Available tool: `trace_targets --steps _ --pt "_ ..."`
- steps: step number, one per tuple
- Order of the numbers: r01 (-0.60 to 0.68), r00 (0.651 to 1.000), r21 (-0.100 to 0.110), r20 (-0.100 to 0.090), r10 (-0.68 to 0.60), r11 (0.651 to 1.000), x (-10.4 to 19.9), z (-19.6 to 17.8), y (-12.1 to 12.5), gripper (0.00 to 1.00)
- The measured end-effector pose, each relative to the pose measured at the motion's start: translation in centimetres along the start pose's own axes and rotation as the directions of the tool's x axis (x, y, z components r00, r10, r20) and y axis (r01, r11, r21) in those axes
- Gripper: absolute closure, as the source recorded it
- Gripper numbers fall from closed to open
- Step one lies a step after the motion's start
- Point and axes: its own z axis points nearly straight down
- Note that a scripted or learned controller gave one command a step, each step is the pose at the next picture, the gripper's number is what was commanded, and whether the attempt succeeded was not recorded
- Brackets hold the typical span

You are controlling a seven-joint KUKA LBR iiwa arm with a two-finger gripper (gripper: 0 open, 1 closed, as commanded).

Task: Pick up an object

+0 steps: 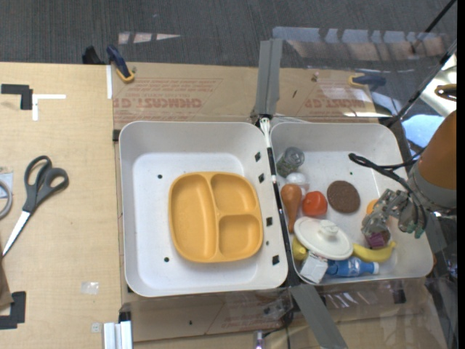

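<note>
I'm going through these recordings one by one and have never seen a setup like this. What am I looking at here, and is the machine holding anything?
This is one picture from a fixed camera above a bench, looking down at a slant. Two shallow white bins sit side by side. The left bin holds a yellow divided plate. The right bin holds small items: a brown disc, a red tomato-like ball, a white lid, a banana and a blue bottle lying on its side, among others. The grey and orange shape at the right is a robot arm; its gripper is low over the right bin's right side, near the banana. Its job is to pick something up. I cannot tell whether it holds anything. Scissors lie on the bench to the left.
</note>
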Motion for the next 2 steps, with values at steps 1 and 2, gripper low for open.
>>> trace_targets --steps 1,2 --pt "-0.336 0.942 -0.001 0.002 0.336 0.942 3.7 2.5 5.1 1.00" --pt "-0.670 0.743 0.005 -0.002 0.670 0.743 2.0 2.7 5.4 1.00"
